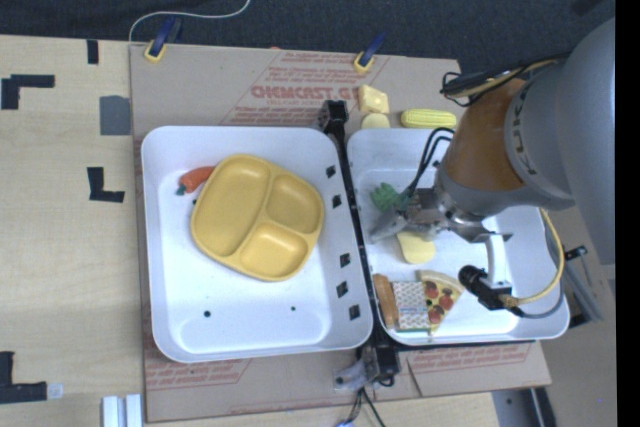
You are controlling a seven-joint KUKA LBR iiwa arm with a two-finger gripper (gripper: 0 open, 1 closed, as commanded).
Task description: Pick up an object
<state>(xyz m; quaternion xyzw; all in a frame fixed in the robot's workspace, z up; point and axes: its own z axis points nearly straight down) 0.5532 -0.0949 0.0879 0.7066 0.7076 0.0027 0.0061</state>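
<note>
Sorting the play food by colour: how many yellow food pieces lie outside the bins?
3: a cheese wedge, a pale round piece just below it, and a corn cob to their right, all behind the right bin. The arm may hide others.

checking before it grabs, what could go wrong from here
The tool sits low in the right bin between a green piece and a yellow piece; it may nudge both and lift neither. The pizza slice lies flat nearby, and the arm could shove it against the wall.
</note>
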